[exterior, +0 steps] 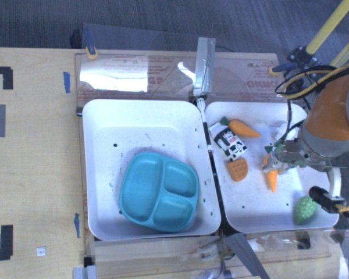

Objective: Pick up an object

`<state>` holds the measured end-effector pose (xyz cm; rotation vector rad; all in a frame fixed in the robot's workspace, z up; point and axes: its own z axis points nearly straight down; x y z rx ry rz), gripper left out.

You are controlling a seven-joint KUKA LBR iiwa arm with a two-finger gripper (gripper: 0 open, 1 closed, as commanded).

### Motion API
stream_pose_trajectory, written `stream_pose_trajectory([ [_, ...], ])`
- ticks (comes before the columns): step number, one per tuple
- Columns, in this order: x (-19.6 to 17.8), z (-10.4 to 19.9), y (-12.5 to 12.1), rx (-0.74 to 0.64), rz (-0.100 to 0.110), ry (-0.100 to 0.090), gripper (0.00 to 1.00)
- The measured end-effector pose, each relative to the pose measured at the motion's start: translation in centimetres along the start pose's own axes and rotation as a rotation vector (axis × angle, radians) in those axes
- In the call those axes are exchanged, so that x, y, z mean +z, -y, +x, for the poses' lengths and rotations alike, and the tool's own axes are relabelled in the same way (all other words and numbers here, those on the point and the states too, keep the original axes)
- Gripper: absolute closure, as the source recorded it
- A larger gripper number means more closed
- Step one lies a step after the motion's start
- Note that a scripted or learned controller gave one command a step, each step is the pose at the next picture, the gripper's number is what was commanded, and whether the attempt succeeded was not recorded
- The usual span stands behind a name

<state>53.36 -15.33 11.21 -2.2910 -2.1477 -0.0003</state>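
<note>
Gripper (274,158) low in right bin (253,214) — over small carrot (271,179); finger state unclear — arm bent from right.

Both bins white: left bin (99,127), right bin (250,205). Left one holds a sky-blue divided plate (160,192). Right bin: orange carrot (243,128) with green top at the far side; small black-and-white patterned box (231,143) with a red edge; tan-orange waffle-textured cookie (238,170) near it; second smaller orange carrot (271,179); speckled green ball (305,210) at near right. Arm (334,112) has an orange band over grey. Bench (32,156) is pale wood with black corner marks and blue tape bits.
</note>
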Motion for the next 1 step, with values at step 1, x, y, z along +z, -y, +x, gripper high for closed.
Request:
stream_pose_trajectory([
  [1, -9.18, 6.92, 0.38, 0.067, -0.005, -0.001, 1.0],
])
